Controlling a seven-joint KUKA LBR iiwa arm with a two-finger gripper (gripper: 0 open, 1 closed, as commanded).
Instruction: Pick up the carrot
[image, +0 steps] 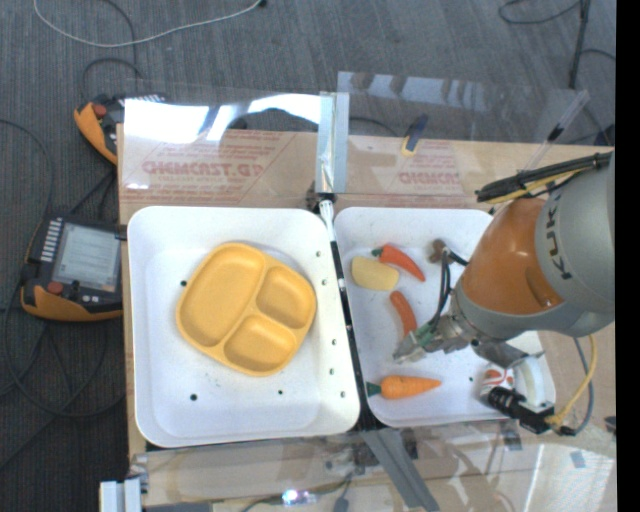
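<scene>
The carrot (408, 386), orange with a small green top at its left end, lies flat near the front edge of the right bin (455, 405). My gripper (413, 346) hangs just above and behind it, at the end of the grey and orange arm (530, 270) that comes in from the right. The carrot is apart from the gripper and rests on the bin floor.
In the right bin also lie a red-orange sausage-like piece (403, 311), a red pepper with a green stem (401, 261), a pale yellow piece (374, 274) and a small red and white item (494, 378). The left bin (160, 400) holds a yellow divided plate (247, 307).
</scene>
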